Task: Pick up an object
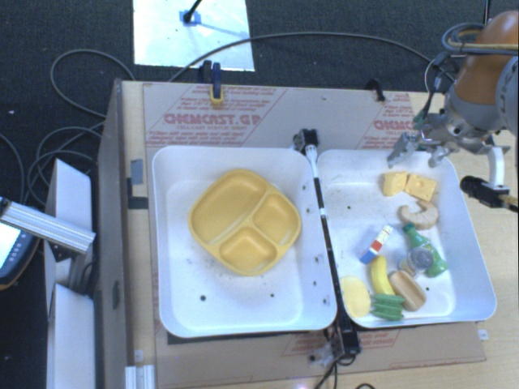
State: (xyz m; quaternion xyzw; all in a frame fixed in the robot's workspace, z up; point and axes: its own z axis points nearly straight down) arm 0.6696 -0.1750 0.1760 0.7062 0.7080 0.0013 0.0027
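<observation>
Toy green beans (387, 306) lie nearest in the right bin (474, 294), cheese wedges (409, 185) farther back under the tool (422, 149), spread wide and empty, seemingly approaching; next, descend and close.

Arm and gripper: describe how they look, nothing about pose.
The arm is grey with a rounded orange band above the wrist. Dark cables loop beside it. The gripper is pale grey metal with two thin fingers.
</observation>
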